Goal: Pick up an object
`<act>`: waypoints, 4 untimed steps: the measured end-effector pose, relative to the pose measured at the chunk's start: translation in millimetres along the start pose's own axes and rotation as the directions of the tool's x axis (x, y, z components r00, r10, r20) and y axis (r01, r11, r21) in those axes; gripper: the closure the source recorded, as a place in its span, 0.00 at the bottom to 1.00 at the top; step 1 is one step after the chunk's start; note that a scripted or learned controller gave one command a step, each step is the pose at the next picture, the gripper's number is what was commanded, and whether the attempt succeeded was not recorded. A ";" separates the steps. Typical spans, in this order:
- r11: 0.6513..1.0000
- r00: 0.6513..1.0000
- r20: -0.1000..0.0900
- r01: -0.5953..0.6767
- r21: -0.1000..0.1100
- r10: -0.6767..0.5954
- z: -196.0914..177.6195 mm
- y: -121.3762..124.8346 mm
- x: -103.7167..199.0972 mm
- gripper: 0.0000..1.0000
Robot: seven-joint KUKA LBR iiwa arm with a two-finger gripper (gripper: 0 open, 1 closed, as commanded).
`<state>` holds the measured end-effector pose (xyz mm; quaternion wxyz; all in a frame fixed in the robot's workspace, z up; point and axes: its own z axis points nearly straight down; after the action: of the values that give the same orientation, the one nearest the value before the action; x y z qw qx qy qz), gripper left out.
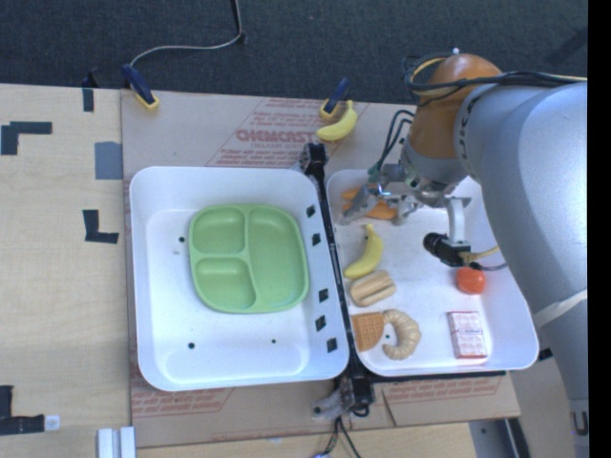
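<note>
The pick is under way but, by what shows, not finished. The gripper (382,197) is down at the far left corner of the right bin (506,337), right over an orange piece (380,211) (perhaps a carrot; it is partly covered), and that seems to be the object in hand. Whether the fingers are open or closed on it I cannot tell, since the metal parts and the wrist blur together there. The orange piece appears to lie on the bin floor, so I judge the grasp and the lift are both still to come. The other candidates lie untouched in the same bin: a banana (366,254) just below the gripper, a hot dog (372,288), a croissant (402,334), a tomato (470,280) and a small box (467,335). The left bin (158,284) carries a green divided plate (248,259).
</note>
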<state>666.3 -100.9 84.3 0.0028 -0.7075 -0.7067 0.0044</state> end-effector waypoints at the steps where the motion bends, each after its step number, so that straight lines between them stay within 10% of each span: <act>1: 1.000 1.000 -0.007 0.003 0.002 -0.003 -0.1 0.4 -9.0 0.00; 4: 1.000 1.000 -0.007 0.003 0.002 -0.003 -0.2 0.4 -15.7 0.00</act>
<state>666.7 -116.6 84.5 0.0062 -0.7064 -0.7077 0.0027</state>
